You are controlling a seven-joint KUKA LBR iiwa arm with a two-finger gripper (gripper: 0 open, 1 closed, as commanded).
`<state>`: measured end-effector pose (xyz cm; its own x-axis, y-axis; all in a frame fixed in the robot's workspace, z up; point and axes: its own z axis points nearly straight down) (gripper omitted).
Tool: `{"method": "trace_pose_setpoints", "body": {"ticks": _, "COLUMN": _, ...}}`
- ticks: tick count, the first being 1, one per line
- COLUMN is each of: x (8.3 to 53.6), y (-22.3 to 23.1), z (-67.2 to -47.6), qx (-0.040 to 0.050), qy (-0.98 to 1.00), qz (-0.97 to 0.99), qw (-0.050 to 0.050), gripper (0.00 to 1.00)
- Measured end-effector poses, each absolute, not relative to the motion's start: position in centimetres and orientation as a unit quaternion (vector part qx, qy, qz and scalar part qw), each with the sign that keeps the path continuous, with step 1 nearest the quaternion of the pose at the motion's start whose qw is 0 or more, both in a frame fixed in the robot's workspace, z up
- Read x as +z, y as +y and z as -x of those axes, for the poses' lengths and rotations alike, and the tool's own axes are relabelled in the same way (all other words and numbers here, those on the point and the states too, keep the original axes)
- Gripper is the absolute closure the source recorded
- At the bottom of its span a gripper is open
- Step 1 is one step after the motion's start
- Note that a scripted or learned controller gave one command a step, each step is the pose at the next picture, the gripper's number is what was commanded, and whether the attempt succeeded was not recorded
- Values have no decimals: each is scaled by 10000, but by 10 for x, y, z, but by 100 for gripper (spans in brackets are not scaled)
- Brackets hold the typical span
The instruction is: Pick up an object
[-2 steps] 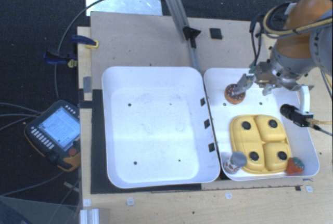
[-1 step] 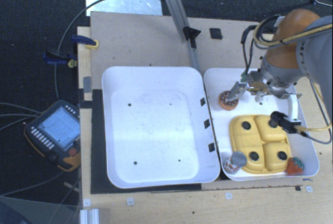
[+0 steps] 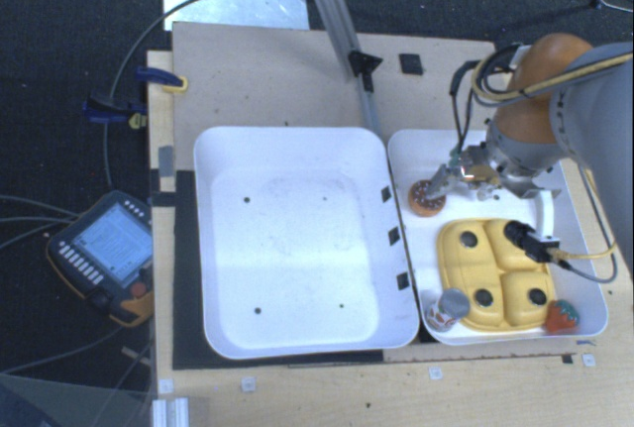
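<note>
**Four objects in the right bin, and the gripper is down by the doughnut**

From the overhead camera view, everything worth grabbing sits in the right-hand shallow white bin point(image 3: 594, 321). A small brown ring-shaped doughnut toy point(image 3: 427, 198) with a pale speckled top lies near that bin's left wall, towards its upper end. Below it, a large yellow moulded plastic tray point(image 3: 475, 266) with four rounded lobes takes up most of the floor. A small grey cup point(image 3: 453, 304) rests against the tray's lower left corner. A little red strawberry-like toy point(image 3: 563, 315) is tucked in at its lower right corner.

The grey arm point(image 3: 584, 108), with its orange band, reaches in from the right and bends low over the bin's upper half. That puts the gripper point(image 3: 446, 178) just beside the doughnut toy, on its upper right side. It may be touching the toy, though I can't be sure from where I stand. Whether the gripper is spread or clenched I cannot tell, and I see nothing plainly caught in it.

I'd judge the doughnut toy to be the target, since the tool is angled down towards it. The toy also lies apart from the yellow tray, with free floor around it. Its nearness to the bin wall looks like the risk, because a nudge could shove it against the side rather than lift it.

The left-hand shallow white bin point(image 3: 213, 217) shows its plain white floor.
</note>
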<state>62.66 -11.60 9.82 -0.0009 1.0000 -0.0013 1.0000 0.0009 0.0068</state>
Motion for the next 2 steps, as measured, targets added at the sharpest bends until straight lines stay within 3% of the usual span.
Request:
{"method": "trace_pose_setpoints", "body": {"ticks": 1, "x": 107, "y": -115, "z": -627, "qx": 23, "qy": 7077, "qz": -7065, "qw": 22, "gripper": 100}}
{"method": "trace_pose_setpoints", "body": {"ticks": 2, "x": 161, "y": -121, "z": -638, "qx": 24, "qy": 7086, "qz": -7056, "qw": 32, "gripper": 100}}
